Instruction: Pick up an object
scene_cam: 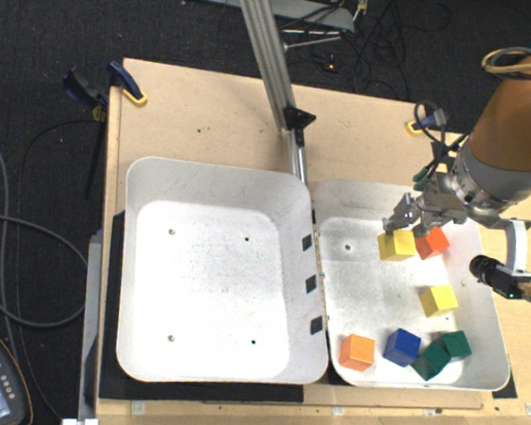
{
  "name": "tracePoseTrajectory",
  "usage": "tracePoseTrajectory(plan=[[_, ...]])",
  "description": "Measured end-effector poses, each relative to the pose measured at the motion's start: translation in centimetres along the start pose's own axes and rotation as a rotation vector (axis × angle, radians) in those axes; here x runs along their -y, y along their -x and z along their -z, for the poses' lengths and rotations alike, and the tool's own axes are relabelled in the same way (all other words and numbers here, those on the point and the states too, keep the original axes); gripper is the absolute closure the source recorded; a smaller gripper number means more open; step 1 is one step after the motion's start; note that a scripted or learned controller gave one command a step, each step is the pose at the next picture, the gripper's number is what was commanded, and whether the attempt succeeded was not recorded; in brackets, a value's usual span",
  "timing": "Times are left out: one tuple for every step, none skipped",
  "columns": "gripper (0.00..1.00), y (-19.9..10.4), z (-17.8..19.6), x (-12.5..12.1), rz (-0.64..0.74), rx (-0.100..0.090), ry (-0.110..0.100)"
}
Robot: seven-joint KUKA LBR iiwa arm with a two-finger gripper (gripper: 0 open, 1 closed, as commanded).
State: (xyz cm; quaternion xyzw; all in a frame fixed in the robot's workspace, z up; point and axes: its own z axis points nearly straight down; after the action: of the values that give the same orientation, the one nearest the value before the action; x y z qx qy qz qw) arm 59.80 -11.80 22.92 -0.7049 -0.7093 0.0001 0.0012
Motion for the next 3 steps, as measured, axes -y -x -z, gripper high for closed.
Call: tracePoseTrajectory(plan=[[1.00, -5.5, -0.3, 0.9, 0.002, -0.001, -0.001], [1.00, -9.8, -1.0, 3.1, 0.001, -0.001, -0.002], [1.00, -14.2, 0.2, 5.2, 0.002, -0.001, 0.000]])
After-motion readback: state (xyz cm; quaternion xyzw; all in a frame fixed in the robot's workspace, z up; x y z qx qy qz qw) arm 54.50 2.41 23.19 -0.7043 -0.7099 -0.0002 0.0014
